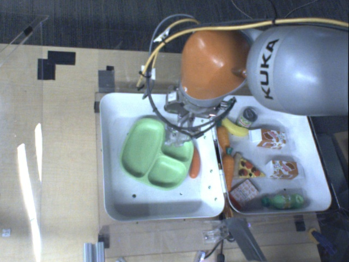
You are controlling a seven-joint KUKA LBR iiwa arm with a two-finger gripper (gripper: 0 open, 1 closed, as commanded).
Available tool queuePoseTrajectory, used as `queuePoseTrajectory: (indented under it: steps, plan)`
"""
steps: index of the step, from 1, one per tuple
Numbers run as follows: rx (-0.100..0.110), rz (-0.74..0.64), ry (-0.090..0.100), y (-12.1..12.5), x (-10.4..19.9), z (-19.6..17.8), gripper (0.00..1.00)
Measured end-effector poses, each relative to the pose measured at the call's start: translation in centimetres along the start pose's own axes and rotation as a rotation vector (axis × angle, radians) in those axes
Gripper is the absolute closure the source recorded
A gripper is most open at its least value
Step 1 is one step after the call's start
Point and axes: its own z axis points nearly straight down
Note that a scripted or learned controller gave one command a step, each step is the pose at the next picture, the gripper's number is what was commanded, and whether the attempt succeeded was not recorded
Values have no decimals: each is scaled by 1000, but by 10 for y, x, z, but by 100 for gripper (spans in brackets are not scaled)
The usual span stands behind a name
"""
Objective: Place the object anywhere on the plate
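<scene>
While the gripper hangs over the green plate, whether anything sits between its fingers cannot be told; a carrot lies at the plate's right edge.

- Right bin: banana at its far left.
- Pizza slice in the middle.
- Two snack packets to the right.
- Green item near edge.

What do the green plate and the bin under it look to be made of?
Green plate: probably moulded plastic, judging by its uniform pale green, soft sheen and rounded divided compartments. Left bin: likely plastic or enamelled metal; it is a smooth glossy white with rounded corners, and the look leaves the choice open.
</scene>
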Motion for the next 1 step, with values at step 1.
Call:
queuePoseTrajectory:
  steps: [1]
  plan:
    - [-1,-80,-1,-30,-48,43,100]
